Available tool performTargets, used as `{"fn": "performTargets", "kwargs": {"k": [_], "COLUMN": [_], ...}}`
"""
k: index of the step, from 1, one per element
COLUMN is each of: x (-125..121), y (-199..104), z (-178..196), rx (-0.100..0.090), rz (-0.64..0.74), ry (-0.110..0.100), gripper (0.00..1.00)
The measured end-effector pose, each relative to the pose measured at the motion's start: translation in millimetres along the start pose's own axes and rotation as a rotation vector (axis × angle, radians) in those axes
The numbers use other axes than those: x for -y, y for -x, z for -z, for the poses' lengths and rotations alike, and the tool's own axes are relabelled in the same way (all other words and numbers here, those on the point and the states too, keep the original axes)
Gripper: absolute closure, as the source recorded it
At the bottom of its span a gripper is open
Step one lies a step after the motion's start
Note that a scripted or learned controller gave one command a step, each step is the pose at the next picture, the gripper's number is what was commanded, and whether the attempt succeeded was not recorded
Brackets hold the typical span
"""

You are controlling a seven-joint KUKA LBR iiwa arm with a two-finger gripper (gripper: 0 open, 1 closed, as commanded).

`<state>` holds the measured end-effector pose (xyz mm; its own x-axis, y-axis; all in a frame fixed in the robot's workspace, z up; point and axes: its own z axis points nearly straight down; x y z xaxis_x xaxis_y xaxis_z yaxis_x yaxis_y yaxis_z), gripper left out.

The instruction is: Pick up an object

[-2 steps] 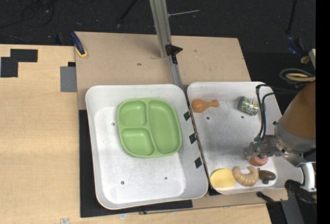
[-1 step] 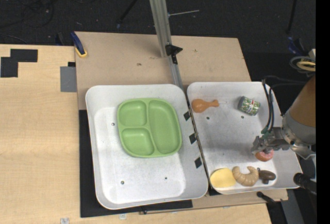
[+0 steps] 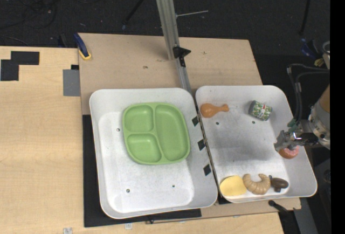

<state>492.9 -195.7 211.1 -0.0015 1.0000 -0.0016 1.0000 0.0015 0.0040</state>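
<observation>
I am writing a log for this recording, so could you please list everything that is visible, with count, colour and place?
Bins: 2, white, side by side on the bench.
Divided plate: 1, green, left bin.
Drumstick-shaped toy: 1, orange, right bin, far left corner.
Small can: 1, green and white, right bin, far side.
Round piece: 1, yellow, right bin, near edge.
Curved piece: 1, tan, beside the yellow one.
Small piece: 1, dark brown, next to it.
Round object: 1, reddish, right bin's right edge.
Metal post: 1, silver, behind the bins.
Gripper: 1, grey, over the reddish object.
</observation>
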Motion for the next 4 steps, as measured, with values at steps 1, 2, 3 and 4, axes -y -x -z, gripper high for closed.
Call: {"fn": "performTargets", "kwargs": {"k": [1,2,3,4], "x": [-1,-10,-27,-46], "y": [1,-52,-106,-162], "z": [17,22,29,35], "rx": [-0.001,-0.004,-0.004,-0.004], "rz": [0.000,0.004,0.005,0.005], "ry": [-0.003,-0.005,-0.006,-0.005], "gripper": [1.00,1.00,1.00,1.00]}}
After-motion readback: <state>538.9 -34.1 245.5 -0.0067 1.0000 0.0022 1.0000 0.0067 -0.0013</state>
